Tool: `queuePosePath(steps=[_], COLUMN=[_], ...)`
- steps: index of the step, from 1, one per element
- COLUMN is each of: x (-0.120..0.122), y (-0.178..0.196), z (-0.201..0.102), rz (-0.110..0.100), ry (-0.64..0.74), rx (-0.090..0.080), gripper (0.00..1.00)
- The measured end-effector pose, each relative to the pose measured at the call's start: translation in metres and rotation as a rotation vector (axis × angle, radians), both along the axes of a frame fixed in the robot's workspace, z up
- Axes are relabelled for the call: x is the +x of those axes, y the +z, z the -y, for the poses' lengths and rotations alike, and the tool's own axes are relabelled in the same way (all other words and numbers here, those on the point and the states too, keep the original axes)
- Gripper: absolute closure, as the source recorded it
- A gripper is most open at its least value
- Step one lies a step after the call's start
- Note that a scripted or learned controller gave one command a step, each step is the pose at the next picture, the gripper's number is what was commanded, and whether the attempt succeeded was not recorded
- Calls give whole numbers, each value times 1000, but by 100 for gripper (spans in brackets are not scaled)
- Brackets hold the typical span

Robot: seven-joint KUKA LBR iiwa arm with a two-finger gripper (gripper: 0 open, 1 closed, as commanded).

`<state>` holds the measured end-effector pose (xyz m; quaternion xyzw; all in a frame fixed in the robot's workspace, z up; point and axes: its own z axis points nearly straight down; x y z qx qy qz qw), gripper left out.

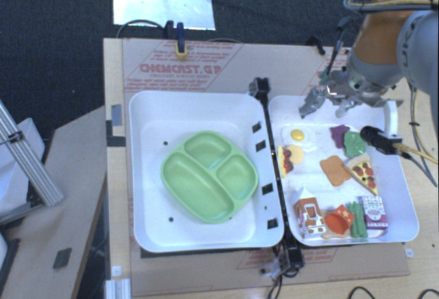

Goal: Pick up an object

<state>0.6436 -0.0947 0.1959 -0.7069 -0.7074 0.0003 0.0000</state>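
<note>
Bearing two white bins (199, 102), a cardboard-topped bench (206, 61) over dark carpet (55, 9).

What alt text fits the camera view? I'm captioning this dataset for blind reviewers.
A grey robot arm's hand hovers over the far end of the right white bin, which holds toy foods: a fried egg, toast, a pizza slice and small cartons. The left white bin holds a green divided plate.

right bin (405, 219) crowded with toy food (336, 171); far corner open.
</note>
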Motion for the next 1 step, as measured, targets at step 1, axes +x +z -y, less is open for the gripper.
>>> queuePosePath(steps=[1], x=[1], y=[-56], z=[9], rz=[-2], ry=[0], rx=[0], gripper=[0])
